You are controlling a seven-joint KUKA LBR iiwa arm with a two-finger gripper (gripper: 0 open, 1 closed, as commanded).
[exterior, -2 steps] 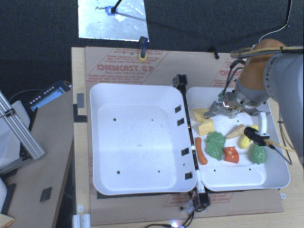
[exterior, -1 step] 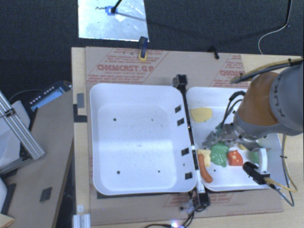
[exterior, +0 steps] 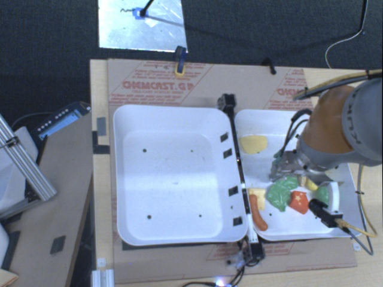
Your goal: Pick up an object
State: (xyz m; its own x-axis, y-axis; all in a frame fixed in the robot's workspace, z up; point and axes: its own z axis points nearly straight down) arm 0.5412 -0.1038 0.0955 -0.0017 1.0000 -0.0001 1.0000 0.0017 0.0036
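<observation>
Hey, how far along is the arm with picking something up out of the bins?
Done: the arm has reached into the right bin, and its gripper sits low beside the green object. In hand: nothing visibly; the green object, orange-red piece, carrot-like stick and yellow disc all lie on the bin floor. Left: grasping and lifting one.

the arm (exterior: 344,127) runs off the right edge and hides the right bin's (exterior: 263,121) far side.

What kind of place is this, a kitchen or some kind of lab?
Likely a robot lab: an arm reaches over two white bins on a cardboard-covered bench, with toy food and loose cables.
</observation>
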